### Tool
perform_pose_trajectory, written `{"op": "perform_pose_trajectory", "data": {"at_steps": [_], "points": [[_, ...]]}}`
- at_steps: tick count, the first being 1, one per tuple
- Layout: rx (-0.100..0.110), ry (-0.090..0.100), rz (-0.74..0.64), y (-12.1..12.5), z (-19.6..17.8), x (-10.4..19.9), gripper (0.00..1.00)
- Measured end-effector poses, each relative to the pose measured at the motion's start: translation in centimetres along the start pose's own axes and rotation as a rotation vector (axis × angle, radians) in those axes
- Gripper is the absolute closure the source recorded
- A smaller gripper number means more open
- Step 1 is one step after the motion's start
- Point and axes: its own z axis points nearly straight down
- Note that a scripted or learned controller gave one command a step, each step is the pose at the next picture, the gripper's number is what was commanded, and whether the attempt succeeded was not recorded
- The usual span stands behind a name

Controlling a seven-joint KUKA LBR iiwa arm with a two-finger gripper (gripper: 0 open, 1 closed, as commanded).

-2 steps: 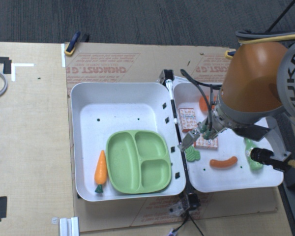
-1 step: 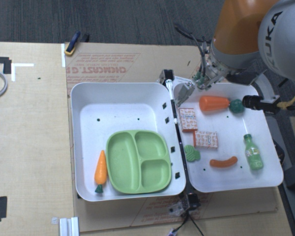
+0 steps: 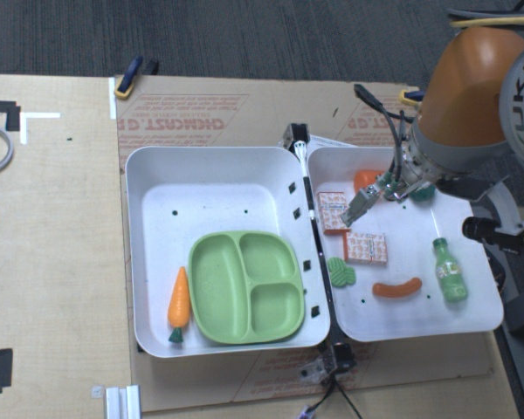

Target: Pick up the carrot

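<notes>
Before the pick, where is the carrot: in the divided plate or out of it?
Out. The carrot lies on the left bin's floor, along the green divided plate's left edge, leafy end toward the bin's near wall.

Both white bins (image 3: 148, 234) look like smooth, slightly glossy plastic. The green divided plate (image 3: 244, 286) in the left bin is matt plastic, and the carrot (image 3: 180, 297) beside it has a smooth, soft sheen. The bench (image 3: 52, 260) is plain matt cardboard or wood, printed in red at the far side. The arm's orange band (image 3: 472, 81) is glossy; the green bottle (image 3: 450, 271) shines like plastic
</notes>
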Motion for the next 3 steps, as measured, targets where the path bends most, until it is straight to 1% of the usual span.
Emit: {"op": "perform_pose_trajectory", "data": {"at_steps": [1, 2, 3], "points": [[-0.002, -0.001, -0.163, 3.7, 3.7, 10.3, 0.0], [-0.001, 0.0, -0.29, 2.7, 14.7, 19.8, 0.0], [-0.002, -0.009, -0.334, 5.4, 13.5, 25.8, 0.0]]}}
